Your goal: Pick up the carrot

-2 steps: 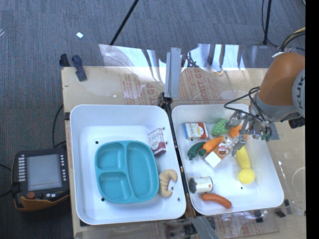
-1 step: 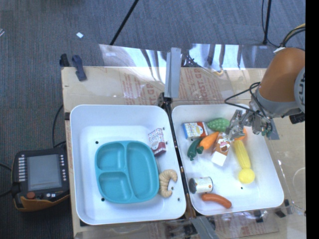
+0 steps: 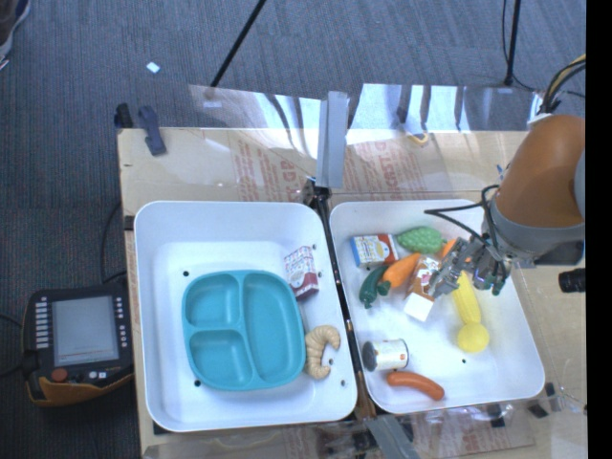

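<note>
I saw the carrot (image 3: 400, 272) lying in the right bin (image 3: 529, 352), wedged between a green vegetable (image 3: 374, 285) and a box (image 3: 425, 290). The gripper (image 3: 466, 269) hovered just right of it. With such crowding, I feared it might snag the box instead.

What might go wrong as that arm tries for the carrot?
The carrot lies packed among a small carton, a green piece and a white block, so the gripper might nudge or catch a neighbour instead. The gripper sits a little to the carrot's right, above the corn cob, so it might close off target.
</note>
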Motion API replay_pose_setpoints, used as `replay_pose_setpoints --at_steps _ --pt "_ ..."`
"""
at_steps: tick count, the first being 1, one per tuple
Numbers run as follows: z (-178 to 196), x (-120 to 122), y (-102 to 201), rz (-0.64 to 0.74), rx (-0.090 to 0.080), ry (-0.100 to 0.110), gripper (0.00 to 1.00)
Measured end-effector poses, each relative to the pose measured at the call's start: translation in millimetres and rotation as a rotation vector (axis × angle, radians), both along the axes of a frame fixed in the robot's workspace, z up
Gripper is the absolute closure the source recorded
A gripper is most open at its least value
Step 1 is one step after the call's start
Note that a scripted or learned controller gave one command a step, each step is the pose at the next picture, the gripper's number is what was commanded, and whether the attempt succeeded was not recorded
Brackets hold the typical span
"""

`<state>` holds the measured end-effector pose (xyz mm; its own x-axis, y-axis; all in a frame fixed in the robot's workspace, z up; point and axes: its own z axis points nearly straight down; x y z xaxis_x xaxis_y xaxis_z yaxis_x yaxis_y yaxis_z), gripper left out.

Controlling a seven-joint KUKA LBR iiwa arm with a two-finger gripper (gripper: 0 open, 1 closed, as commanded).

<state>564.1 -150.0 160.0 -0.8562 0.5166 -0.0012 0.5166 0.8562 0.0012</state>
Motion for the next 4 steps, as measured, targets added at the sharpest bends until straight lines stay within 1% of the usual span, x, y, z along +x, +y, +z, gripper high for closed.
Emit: replay_pose_setpoints --at_steps 1,2,3,4 --pt "76.4 65.1 88.2 -0.172 0.001 -0.004 1.0" --pt "2.9 33.4 33.1 0.384 0.001 0.003 1.0" --pt "46.6 31.8 29.1 0.334 -0.001 -0.004 1.0" --pt "75.2 -7.8 -36.4 0.23 -0.002 -0.002 1.0"
